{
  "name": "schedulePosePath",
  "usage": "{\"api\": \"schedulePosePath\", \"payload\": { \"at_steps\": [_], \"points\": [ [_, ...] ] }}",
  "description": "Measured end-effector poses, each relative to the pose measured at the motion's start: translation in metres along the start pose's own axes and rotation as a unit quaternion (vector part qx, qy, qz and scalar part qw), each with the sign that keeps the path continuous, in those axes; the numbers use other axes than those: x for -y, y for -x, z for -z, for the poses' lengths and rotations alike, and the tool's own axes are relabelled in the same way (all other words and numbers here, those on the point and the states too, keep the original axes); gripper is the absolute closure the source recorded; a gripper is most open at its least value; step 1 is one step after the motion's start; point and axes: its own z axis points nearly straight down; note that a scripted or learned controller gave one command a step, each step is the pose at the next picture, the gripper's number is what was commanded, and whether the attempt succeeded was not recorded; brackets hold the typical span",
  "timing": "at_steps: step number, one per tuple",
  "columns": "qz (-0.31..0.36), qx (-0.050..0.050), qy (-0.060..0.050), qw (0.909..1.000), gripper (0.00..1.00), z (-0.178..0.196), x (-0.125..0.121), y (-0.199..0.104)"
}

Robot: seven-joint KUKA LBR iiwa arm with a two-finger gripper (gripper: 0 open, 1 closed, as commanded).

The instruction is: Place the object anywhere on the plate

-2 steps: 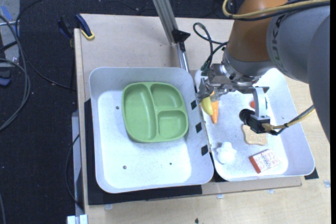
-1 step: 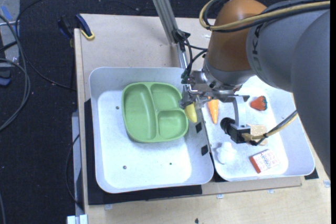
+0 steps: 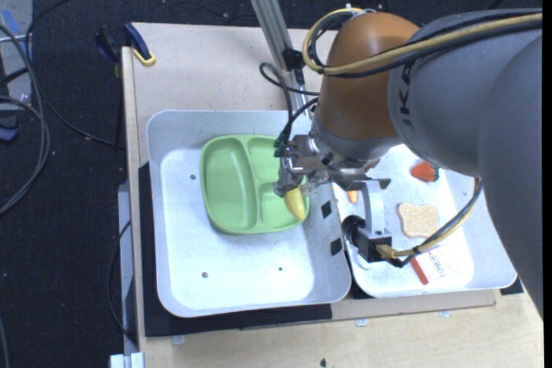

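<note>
1. You are looking down at a slant on two shallow white bins set side by side on a pale wooden counter (image 3: 216,73), with dark floor and loose cables around it.
2. In the left bin (image 3: 172,271) lies a green plate (image 3: 233,185) with two compartments, a larger one on the left and a narrower one on the right.
3. The grey arm (image 3: 466,99) reaches in from the right, its orange band (image 3: 371,56) bulking over the wall between the bins.
4. The pincer (image 3: 293,185) hangs at the plate's right rim, above the narrower compartment.
5. A small yellow object (image 3: 296,202) sits directly under the pincer, at the plate's lower right edge, and appears to be pinched between the fingers, though the wrist hides much of the grip.
6. You cannot tell from this angle whether the yellow object touches the plate or hangs just above it.
7. In the right bin (image 3: 483,271) you see a tan toast-shaped piece (image 3: 418,220), a small orange-red item (image 3: 423,172) near the far side, and a thin red piece (image 3: 417,270) near the front wall.
8. A blue-and-yellow clamp (image 3: 138,45) grips the counter's far left corner.
</note>
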Motion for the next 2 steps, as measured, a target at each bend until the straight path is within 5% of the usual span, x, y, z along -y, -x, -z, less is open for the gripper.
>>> {"api": "schedulePosePath", "payload": {
  "at_steps": [1,2],
  "points": [
    [-0.002,0.001,0.000,1.0000,1.00,-0.0071,0.0074,-0.0112],
    [-0.003,0.001,0.000,1.0000,0.00,-0.0070,0.0072,-0.0108]
  ]
}}
